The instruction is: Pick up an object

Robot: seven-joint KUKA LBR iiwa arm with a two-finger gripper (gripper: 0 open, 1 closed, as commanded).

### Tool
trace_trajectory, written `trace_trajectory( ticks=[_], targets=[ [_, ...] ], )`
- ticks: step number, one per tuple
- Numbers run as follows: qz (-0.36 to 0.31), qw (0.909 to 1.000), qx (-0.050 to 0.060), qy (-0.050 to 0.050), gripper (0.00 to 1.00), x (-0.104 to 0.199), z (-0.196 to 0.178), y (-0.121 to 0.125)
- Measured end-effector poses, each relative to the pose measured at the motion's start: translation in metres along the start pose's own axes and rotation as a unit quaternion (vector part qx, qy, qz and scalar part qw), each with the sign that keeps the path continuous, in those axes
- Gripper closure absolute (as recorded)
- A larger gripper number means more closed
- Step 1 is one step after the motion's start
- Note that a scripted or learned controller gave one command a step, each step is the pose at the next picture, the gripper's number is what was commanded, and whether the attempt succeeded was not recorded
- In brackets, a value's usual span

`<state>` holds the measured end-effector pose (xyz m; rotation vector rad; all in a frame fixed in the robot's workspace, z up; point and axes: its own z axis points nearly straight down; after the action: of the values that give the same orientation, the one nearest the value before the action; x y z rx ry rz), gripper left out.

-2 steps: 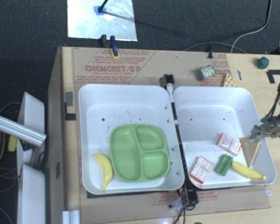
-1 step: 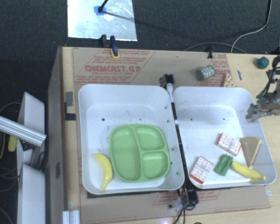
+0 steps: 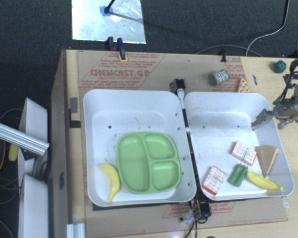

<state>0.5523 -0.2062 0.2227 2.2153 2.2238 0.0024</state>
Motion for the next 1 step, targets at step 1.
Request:
trace_trajectory(
  ticks=[1],
  targets=[
    [0.0,1.0,0.0,0.0,0.0,-0.0002,-0.0116,0.0251]
  ],
)
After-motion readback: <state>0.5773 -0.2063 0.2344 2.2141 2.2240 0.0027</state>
